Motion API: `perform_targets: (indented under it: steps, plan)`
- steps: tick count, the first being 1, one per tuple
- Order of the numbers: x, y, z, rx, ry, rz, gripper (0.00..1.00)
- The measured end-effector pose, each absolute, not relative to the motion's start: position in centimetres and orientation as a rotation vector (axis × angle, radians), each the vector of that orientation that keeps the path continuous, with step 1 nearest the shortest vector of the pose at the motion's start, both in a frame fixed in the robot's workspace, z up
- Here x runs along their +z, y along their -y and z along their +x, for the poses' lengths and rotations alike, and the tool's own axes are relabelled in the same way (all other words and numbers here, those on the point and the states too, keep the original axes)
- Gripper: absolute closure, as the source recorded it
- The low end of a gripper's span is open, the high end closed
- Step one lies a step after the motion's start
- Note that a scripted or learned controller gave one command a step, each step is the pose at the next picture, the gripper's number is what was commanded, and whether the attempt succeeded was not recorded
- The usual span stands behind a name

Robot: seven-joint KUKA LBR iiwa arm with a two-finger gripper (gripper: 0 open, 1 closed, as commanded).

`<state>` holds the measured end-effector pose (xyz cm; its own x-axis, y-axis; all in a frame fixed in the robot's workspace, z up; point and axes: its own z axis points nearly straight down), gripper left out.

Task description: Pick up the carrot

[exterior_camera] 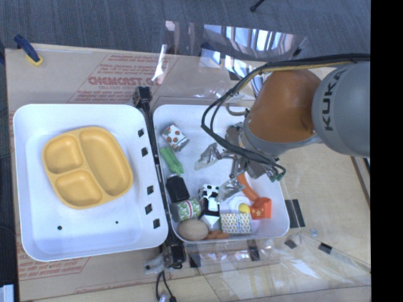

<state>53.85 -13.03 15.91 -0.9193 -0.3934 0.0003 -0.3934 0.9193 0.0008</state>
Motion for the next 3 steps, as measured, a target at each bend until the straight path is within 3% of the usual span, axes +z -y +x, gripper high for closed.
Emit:
perform_targets:
  steps: [1,2,3]
  plan:
    - [10.7,16.8,57.6,0.010,3.114,0.510,0.00]
    - [9.3,21.0,61.0,0.004,3.033,0.835,0.00]
    - [10.5,20.8,61.2,0.006,3.036,0.842,1.00]
